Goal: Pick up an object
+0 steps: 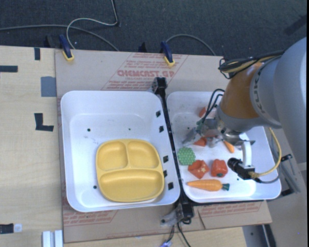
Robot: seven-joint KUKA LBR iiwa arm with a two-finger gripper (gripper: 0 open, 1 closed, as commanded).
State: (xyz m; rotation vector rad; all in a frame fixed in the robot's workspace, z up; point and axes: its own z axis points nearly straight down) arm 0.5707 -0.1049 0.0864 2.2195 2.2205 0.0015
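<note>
My gripper (pixel 201 136) is low inside the right bin (pixel 265 189), near its left-centre, below the arm's orange band. A small red-orange piece (pixel 200 142) lies right under it; whether it is gripped I cannot tell. Just in front of the gripper sits a green round toy (pixel 186 155). Two red chunky toys (pixel 198 168) (pixel 219 167) lie side by side nearer the front, and an orange carrot (pixel 206 185) lies along the front wall. A small orange stick (pixel 228 147) rests to the gripper's right, and another orange bit (pixel 202 111) shows behind it.
The left bin (pixel 72 138) holds a yellow divided plate (pixel 130 170) in its front half. A black divider (pixel 167 133) separates the two bins. The grey arm covers the right bin's far right side. Cables and clamps lie beyond the bins.
</note>
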